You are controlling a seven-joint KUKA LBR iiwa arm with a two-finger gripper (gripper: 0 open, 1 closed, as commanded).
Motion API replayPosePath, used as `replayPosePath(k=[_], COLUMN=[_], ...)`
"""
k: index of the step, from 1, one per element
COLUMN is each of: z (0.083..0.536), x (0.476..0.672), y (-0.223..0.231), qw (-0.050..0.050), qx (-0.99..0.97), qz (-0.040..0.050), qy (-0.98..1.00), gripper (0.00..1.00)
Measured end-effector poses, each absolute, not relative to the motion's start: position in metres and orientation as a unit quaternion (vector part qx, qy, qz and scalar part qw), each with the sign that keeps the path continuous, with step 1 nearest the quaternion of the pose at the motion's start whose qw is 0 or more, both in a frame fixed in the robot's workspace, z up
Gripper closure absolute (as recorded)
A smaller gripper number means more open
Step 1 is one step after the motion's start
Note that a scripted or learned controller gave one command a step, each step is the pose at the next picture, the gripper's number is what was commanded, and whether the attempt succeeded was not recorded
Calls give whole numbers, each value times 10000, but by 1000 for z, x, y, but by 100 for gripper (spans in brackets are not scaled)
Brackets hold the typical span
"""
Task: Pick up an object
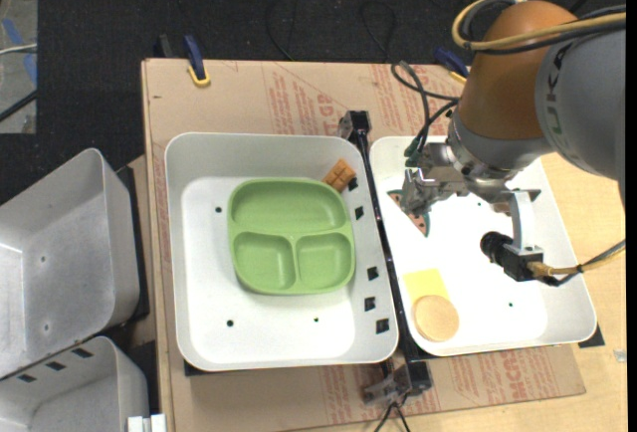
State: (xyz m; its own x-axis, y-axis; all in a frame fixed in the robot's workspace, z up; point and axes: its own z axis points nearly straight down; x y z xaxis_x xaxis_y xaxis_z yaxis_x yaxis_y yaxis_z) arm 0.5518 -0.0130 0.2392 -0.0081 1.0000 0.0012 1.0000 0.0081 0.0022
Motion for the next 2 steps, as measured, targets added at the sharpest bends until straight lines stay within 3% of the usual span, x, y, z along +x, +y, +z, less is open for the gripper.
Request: replayPosePath(k=[2], z=[239], x=[557], y=[90], qw=[1], qx=[7042], qz=[11], qy=[7100], gripper=[100])
